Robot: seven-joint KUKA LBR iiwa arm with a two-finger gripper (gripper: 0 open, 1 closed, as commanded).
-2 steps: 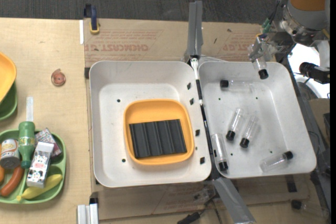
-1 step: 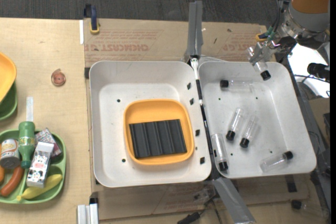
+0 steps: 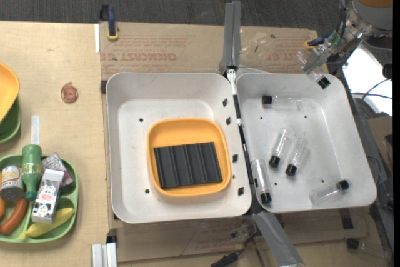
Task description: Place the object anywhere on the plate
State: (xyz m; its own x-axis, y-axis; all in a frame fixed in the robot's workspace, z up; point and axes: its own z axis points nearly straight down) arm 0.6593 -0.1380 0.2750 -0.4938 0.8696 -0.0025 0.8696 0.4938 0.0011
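Vials, clear with black caps, scattered across right bin; none yet on orange plate in left bin, where dark ribbed slab already lies. End effector hovers above right bin's far edge, nothing visibly held; opening cannot be told. Step: pre-grasp. Next: descend onto one vial, close, carry across divider to plate.

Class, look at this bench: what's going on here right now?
A robot arm reaches in from the right, its hand hovering above the far corner of the right bin. That bin holds several clear vials with black caps, all lying loose. The left bin holds an orange plate with a dark ribbed block on it. No vial is on the plate yet.
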